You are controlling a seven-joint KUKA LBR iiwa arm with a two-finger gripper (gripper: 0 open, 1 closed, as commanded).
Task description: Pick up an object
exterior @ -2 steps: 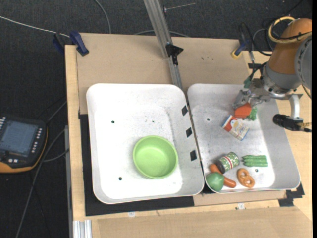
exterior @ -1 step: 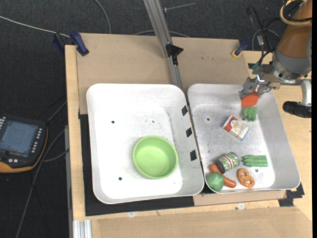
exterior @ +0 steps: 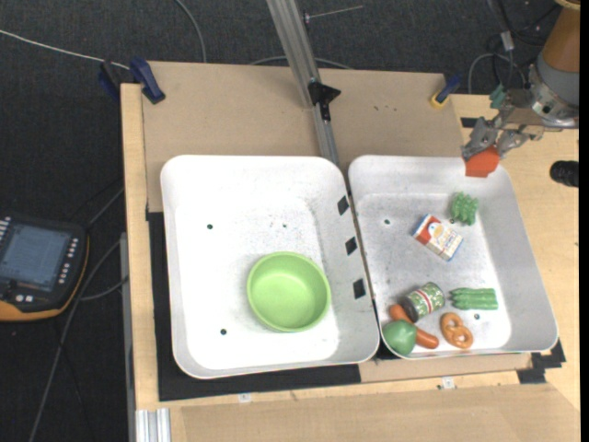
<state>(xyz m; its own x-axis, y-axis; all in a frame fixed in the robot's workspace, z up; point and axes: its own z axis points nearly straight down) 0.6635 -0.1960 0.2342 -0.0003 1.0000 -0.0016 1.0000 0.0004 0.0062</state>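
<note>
While the bench (exterior: 230, 109) fills the middle of the frame with its two bins, the pick looks mostly done. The left bin (exterior: 202, 201) holds a green bowl (exterior: 288, 290); the right bin (exterior: 515, 274) holds a small box (exterior: 439, 237), a can (exterior: 424, 299), green toys and a pretzel (exterior: 456, 330) at lower right. At upper right the arm (exterior: 557, 53) hangs over the right bin's far corner, and the gripper (exterior: 485, 150) is clamped on an orange block (exterior: 482, 163), which appears raised off the bin. What remains, I judge, is carrying it off securely.
</note>
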